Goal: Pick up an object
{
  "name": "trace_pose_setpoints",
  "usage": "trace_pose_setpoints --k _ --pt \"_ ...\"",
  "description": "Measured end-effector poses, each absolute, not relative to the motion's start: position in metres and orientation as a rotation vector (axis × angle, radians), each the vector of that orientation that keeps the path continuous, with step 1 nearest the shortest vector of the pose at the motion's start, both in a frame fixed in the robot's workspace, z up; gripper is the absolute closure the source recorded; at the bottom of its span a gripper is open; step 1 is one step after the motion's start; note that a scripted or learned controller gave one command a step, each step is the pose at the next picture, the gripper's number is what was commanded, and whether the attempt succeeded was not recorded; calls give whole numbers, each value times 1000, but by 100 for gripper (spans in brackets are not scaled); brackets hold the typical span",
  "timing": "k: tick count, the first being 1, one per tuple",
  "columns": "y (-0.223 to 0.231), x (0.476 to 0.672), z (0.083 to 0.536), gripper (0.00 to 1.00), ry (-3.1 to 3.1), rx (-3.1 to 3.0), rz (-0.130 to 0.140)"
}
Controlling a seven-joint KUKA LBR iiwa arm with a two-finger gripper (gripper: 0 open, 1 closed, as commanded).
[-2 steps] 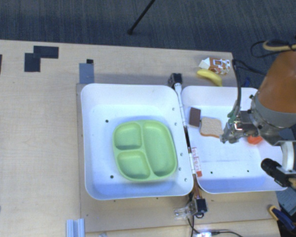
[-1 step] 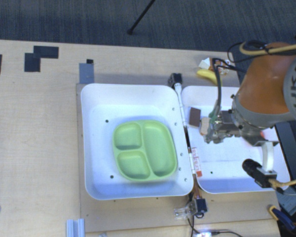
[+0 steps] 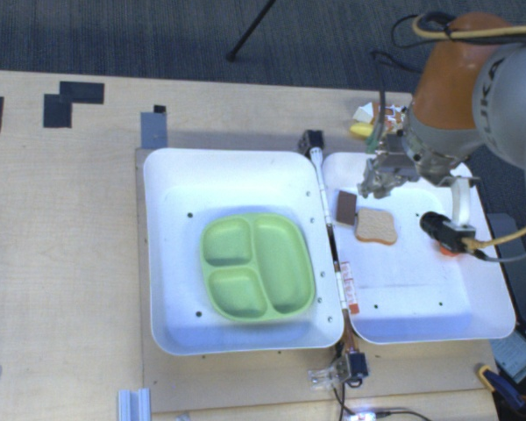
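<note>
The gripper (image 3: 379, 185) hangs over the far part of the right bin (image 3: 421, 301); I cannot tell its state. Just below it lies a flat tan toast (image 3: 376, 226) with a rounded top, beside a small brown block (image 3: 346, 206). The left bin (image 3: 175, 235) holds a smooth green plastic tray (image 3: 257, 266) with three compartments.

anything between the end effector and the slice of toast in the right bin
In the camera view, nothing lies between them: the end effector hangs just above the toast slice, with bare white floor of the right bin between. A small brown block sits to their left.
</note>
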State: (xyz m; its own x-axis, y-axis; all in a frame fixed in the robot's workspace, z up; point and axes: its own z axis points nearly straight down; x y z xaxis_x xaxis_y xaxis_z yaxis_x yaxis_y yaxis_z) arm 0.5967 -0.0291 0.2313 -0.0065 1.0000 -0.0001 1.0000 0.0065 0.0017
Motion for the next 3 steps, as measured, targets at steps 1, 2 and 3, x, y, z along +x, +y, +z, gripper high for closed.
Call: trace_pose_setpoints --k 1,2,3 --pt "-29 597 231 0 2228 2213 2" --pt "-129 555 151 0 2224 2218 -2" --pt "-166 491 86 0 2219 2217 4"
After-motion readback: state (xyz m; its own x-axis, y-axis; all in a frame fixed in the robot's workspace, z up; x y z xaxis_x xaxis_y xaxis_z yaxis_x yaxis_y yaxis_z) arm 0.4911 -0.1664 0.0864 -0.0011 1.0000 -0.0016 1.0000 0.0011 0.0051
